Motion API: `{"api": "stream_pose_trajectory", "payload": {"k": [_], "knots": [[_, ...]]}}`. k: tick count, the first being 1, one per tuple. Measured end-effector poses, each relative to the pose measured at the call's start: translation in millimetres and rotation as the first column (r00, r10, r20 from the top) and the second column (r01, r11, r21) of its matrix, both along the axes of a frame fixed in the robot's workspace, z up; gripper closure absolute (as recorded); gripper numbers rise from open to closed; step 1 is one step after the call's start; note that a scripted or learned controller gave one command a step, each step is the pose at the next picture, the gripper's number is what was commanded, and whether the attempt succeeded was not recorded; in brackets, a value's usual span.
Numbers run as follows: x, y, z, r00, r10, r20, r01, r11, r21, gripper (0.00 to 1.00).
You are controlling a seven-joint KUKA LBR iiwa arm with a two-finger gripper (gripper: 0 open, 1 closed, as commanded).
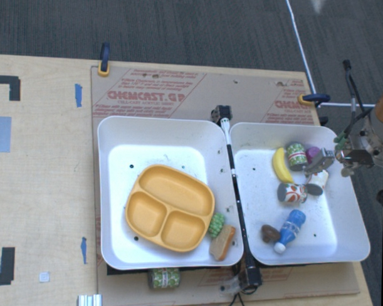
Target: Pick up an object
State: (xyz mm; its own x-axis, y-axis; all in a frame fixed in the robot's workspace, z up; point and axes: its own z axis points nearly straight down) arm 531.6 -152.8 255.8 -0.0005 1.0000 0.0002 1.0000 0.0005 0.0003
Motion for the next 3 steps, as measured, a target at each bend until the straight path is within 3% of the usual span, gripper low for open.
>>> {"api": "stream_pose_trajectory", "payload": {"k": [1, 2, 3], "knots": [[33, -15, -131, 1.000, 0.000, 0.014, 0.000, 1.000, -0.006, 0.00], [11, 32, -162, 1.000, 0.000, 0.031, 0.000, 1.000, -0.013, 0.00], [12, 32, -152, 0.999, -0.001, 0.036, 0.002, 1.000, -0.015, 1.00]]}}
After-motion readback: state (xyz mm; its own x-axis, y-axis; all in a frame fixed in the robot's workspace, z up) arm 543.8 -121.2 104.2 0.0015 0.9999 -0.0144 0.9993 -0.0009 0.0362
